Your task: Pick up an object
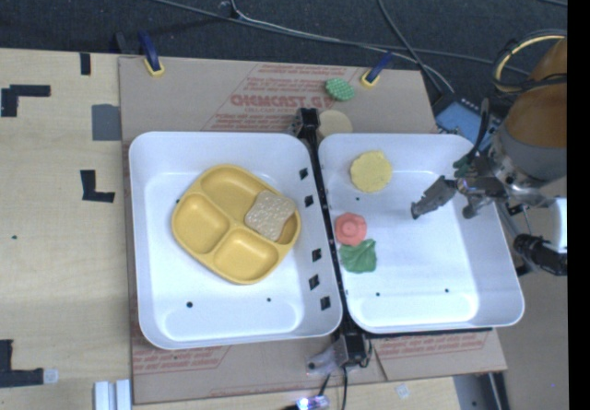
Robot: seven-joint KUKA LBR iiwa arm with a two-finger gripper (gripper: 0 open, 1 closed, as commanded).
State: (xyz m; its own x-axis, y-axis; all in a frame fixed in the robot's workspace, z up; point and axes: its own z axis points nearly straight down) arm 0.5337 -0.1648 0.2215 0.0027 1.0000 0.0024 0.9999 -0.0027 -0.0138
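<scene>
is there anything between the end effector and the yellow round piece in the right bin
Nothing visible stands between them. The end effector hangs over the right side of the right bin, and the yellow round piece lies toward the bin's upper left, with bare white floor between. The pink piece and green piece lie lower, off that line.

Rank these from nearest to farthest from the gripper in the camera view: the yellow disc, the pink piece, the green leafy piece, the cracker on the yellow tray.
Measured from the gripper, over the right bin:
1. Yellow disc, right bin, toward the back.
2. Pink piece, right bin, by the divider.
3. Green leafy piece, just in front of the pink piece; nearly tied with it.
4. Cracker, on the yellow tray in the left bin.
</scene>
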